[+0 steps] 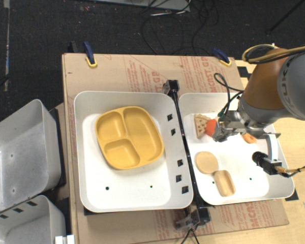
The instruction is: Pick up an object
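In the right bin (pixel 254 189) my gripper (pixel 221 132) hangs low near the back left, right beside a small red-orange object (pixel 210 127) and touching or nearly touching its right side. A tan triangular cracker-like piece (pixel 200 125) lies just left of the red object. A round tan disc (pixel 207 162) and a tan oblong piece (pixel 224 182) lie nearer the front. A small orange piece (pixel 249 139) peeks out from under the wrist on the right.
The left bin (pixel 86 187) holds a yellow divided plate (pixel 128 136). A black divider with clips (pixel 180 136) runs between the bins. A black fitting with a cable (pixel 264 161) sits over the right bin's right side. Grey tubs (pixel 20 151) stand at the far left.
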`<action>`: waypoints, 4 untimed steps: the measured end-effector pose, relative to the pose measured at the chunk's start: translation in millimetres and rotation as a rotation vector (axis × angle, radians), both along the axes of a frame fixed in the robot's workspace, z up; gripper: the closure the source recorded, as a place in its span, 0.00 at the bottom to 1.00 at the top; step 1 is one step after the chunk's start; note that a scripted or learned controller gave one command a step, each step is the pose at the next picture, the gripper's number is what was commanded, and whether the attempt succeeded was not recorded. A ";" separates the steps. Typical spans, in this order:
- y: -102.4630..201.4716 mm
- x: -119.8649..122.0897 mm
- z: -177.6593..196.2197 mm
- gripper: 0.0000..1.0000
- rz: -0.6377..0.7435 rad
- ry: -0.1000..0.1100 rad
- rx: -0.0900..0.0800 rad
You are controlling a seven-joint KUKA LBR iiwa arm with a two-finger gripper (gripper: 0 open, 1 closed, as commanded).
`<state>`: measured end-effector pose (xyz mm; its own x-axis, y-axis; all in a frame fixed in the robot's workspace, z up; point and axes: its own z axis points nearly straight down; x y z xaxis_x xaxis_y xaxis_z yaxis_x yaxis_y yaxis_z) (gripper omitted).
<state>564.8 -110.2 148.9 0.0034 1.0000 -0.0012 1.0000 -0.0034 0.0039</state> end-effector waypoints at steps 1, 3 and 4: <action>0.0 -0.2 63.2 1.00 0.006 -0.001 0.000; 54.6 3.0 122.6 1.00 0.011 0.005 0.002; 117.0 -4.7 109.8 1.00 0.012 0.006 0.003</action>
